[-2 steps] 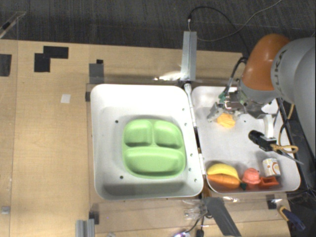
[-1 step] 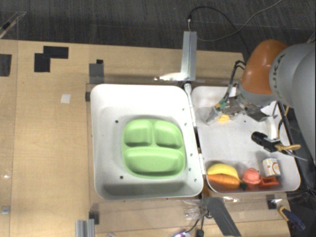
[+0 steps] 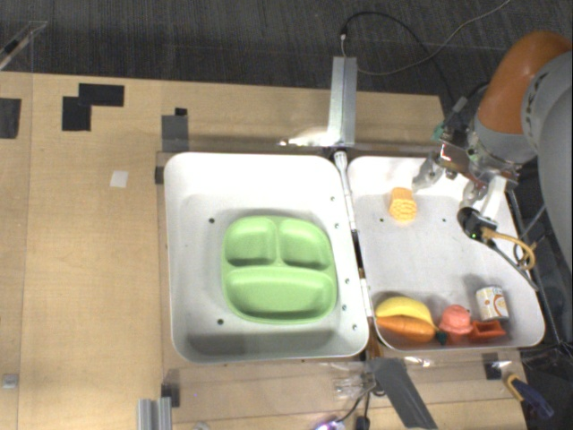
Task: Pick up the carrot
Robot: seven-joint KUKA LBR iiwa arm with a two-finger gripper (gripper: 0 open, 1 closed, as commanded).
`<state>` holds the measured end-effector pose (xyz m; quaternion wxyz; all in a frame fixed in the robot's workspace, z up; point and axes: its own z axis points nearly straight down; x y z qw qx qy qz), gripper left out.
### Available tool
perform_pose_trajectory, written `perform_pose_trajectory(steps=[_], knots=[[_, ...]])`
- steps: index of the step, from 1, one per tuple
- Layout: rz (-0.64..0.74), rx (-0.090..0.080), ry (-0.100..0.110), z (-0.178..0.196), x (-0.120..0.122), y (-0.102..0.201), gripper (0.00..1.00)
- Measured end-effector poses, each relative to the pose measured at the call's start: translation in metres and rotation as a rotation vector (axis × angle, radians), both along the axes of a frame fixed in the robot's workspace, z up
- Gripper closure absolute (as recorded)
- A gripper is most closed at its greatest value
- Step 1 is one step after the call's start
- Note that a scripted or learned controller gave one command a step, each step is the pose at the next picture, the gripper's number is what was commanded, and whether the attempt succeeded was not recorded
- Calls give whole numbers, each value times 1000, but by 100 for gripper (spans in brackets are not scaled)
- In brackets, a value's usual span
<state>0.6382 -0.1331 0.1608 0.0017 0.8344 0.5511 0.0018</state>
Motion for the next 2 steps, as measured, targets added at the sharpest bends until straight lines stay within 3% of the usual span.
perform_pose_trajectory(steps=[1, 2], knots=[[190, -1, -3, -73, 16, 23, 0], [249, 0, 4, -65, -13, 4, 0]])
